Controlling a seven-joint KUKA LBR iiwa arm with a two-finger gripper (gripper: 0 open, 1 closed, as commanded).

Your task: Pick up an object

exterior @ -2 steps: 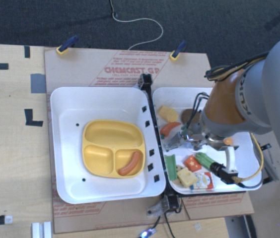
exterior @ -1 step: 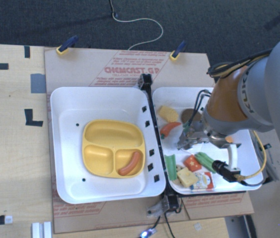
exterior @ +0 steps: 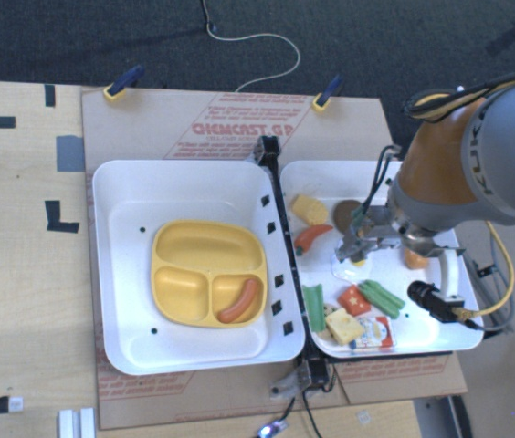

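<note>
On the left, a shallow white plastic bin (exterior: 120, 245) is seen on the tabletop. A yellow plastic plate with three parts (exterior: 208, 272) lies inside it, and a small red-brown toy sausage (exterior: 239, 301) rests in the plate's near right part.

On the right, a second shallow white bin (exterior: 440, 338) is packed with toy food. A yellow toy chunk (exterior: 310, 210) and a red toy piece (exterior: 313, 237) are seen at its far left side. Nearer, a long green toy stick (exterior: 314, 307), a pale yellow block like cheese (exterior: 341, 326), a small red toy (exterior: 353, 300) and a green toy bean (exterior: 382, 297) are lying close together. An orange toy lump (exterior: 415, 259) sits just beside the arm.

The hand (exterior: 356, 247) is lowered into the right bin, over the middle of it, above a bare white spot. Whether the hand is wide or narrow cannot be told, because its tips are too dark and small.

Nothing is seen lifted up. It is judged that the task is only begun: a toy has to be gripped and raised, and every toy is lying in its bin.
</note>
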